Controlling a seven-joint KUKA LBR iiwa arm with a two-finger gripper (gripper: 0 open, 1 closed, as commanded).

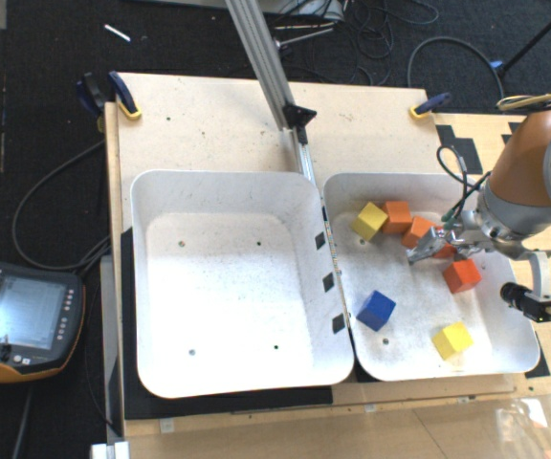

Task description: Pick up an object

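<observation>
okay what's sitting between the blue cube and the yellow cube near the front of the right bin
Nothing. In the camera view, the stretch between the blue cube and the front yellow cube is bare white floor of the right bin.

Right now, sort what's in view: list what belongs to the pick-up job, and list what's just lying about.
Job:
claw
yellow cube
orange cubes
blue cube
second yellow cube
right bin

Lying about:
left bin
teach pendant
clamps
cables

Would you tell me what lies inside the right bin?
Right bin: two yellow cubes, a blue cube, orange cubes. The gripper partly covers another orange cube.
</observation>
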